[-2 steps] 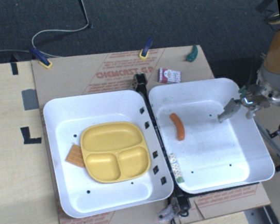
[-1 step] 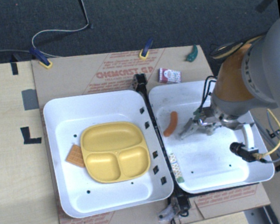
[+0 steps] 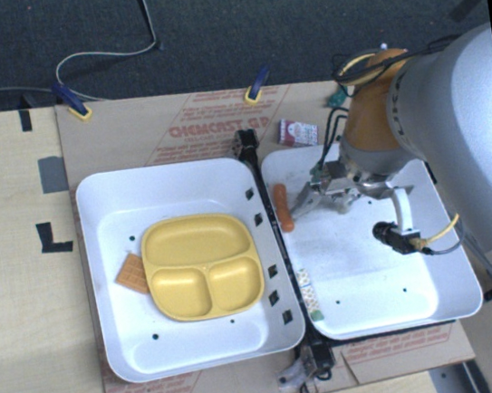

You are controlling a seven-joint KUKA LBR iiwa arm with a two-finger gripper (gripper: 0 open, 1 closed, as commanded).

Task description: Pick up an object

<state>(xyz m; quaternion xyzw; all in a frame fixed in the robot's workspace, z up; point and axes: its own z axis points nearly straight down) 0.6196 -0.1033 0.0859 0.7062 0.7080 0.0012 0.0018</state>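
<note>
Slim orange stick (image 3: 282, 208) by right bin's (image 3: 400, 305) left wall; gripper (image 3: 304, 199) beside it, grip unclear. Yellow plastic tray (image 3: 203, 265) left.

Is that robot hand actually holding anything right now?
Not that I can see. The gripper reaches toward the orange stick at the right bin's left wall, but nothing sits between its fingers.

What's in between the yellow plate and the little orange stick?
In the camera view, the raised white walls where the two bins meet, with black clips along them, lie between the yellow plate and the orange stick.
</note>
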